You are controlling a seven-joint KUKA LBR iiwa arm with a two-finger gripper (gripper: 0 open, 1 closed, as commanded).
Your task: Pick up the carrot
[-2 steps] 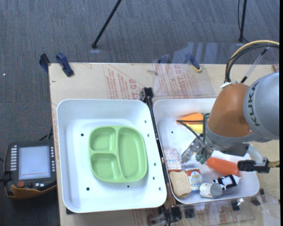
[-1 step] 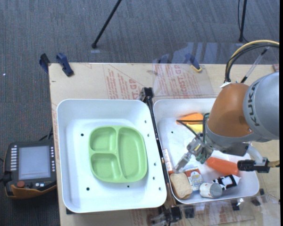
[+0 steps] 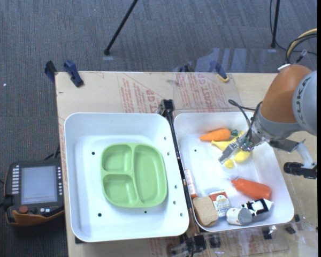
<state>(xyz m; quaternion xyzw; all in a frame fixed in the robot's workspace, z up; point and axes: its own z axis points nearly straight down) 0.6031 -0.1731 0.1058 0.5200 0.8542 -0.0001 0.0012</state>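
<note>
The gripper, fingers' state impossible to tell, hovers over a yellow item beside the orange tapered carrot; it should shift up-left and straddle the carrot's middle.

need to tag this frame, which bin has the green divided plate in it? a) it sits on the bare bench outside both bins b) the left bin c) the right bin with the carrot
b: the green divided plate lies flat in the left bin, while the carrot lies in the right bin near the gripper.
</note>
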